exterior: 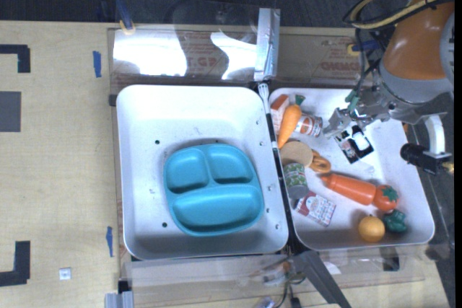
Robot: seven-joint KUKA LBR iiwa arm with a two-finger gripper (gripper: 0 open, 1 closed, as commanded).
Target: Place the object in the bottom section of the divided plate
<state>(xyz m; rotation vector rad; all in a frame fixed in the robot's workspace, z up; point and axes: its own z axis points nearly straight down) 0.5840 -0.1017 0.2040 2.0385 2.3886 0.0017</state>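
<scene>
A blue divided plate (213, 187) lies in the left bin (144, 119), with two small sections at the back and one wide bottom section (216, 208) that holds nothing. My gripper (352, 132) hangs over the upper middle of the right bin (415, 177), just right of a small jar (309, 126) and above a long orange carrot (354, 188). Nothing is visibly held in it.
The right bin also holds a small carrot (288, 122), a round bun (296, 153), a green can (294, 177), a red packet (315, 208), an orange fruit (371, 228) and a green piece (395, 222). A clear panel (188, 47) stands behind the left bin.
</scene>
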